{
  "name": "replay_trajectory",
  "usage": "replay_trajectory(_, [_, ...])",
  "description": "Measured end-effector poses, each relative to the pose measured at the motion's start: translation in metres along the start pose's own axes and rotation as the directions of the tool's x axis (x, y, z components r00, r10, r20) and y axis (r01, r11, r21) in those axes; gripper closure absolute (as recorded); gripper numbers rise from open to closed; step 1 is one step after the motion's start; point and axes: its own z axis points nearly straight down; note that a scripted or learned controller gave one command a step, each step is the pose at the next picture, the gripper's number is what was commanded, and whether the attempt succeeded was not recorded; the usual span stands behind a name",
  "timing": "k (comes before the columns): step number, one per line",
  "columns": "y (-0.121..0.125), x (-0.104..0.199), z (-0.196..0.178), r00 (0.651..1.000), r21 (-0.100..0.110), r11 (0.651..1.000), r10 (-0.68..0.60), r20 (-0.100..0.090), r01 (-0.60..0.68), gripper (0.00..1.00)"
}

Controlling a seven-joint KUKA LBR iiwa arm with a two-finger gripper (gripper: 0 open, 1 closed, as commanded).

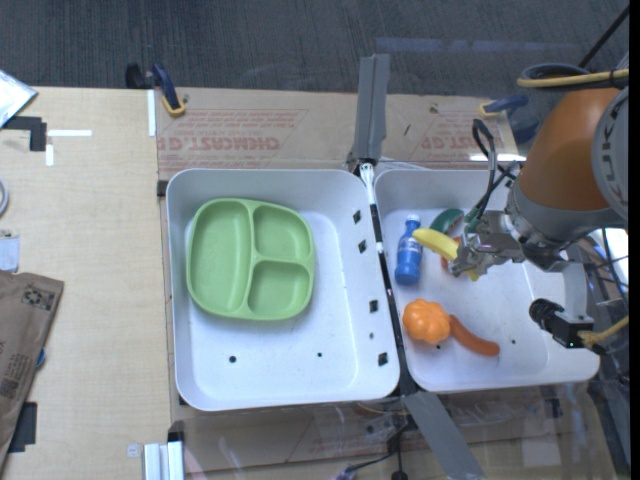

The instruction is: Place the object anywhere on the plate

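The gripper [470,260] hangs low in the right bin [520,368] beside the banana [436,241] — finger state I cannot tell. The green plate [250,260] lies bare in the left bin [270,378] — placing remains undone.

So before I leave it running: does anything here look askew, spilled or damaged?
Nothing stands out. The plate lies flat in the left bin; the bottle, banana, orange and carrot lie loose in the right bin.
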Motion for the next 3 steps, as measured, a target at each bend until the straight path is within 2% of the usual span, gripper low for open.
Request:
replay_trajectory(1, [0.04, 0.107, 0.0, 0.994, 0.002, 0.994, 0.11, 0.001, -0.11, 1.0])
replay_trajectory(2, [0.1, 0.174, -0.008, 1.0, 0.001, 1.0, 0.026, 0.002, -0.026, 1.0])
replay_trajectory(3, [0.064, 0.226, 0.04, 0.988, 0.002, 0.988, -0.156, 0.001, 0.156, 1.0])
